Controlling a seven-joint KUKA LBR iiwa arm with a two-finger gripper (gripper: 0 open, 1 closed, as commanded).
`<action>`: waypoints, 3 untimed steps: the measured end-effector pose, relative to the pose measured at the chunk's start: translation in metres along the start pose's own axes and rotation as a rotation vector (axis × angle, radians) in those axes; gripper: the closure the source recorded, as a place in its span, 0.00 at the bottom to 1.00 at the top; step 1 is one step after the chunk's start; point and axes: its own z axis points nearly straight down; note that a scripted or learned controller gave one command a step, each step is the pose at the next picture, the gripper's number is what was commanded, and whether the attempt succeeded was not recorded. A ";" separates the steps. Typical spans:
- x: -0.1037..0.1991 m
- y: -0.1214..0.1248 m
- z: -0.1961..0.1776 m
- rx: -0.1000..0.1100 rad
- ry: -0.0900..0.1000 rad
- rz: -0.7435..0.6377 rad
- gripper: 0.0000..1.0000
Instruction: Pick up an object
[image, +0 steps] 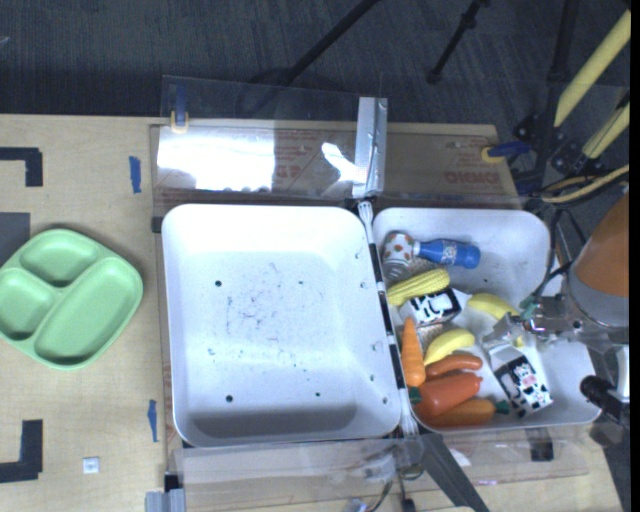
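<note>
Over the right bin the pincer hangs beside the banana; whether it is apart or together, I cannot tell. Best to descend squarely over one toy, clear of neighbours.

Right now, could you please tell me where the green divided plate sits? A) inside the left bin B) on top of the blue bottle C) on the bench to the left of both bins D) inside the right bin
C: the green divided plate rests on the wooden bench, left of the left bin, well apart from the toys in the right bin.
</note>
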 end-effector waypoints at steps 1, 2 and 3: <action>0.005 -0.022 0.019 -0.004 -0.002 -0.109 0.00; 0.005 -0.021 0.009 -0.008 -0.002 -0.108 1.00; 0.028 -0.005 -0.086 0.001 0.000 -0.095 1.00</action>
